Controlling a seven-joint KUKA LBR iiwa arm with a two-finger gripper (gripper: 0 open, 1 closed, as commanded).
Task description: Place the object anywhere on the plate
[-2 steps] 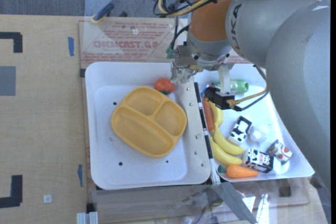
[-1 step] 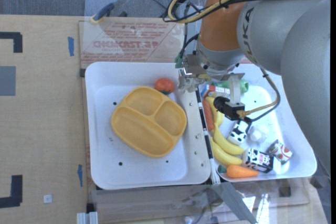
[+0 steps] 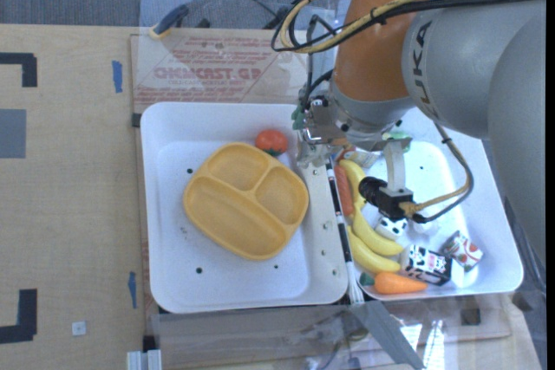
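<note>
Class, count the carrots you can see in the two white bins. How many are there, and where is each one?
2. One carrot lies at the near edge of the right bin; another carrot lies by the divider, beside the bananas. The arm may hide more.

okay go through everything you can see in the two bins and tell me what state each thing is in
plate: flat in the left bin, compartments bare.
tomato: in the left bin, just off the plate's far edge.
bananas: lying in the right bin.
carrot: on its side at the right bin's near edge.
gripper: over the divider between the bins.
</note>
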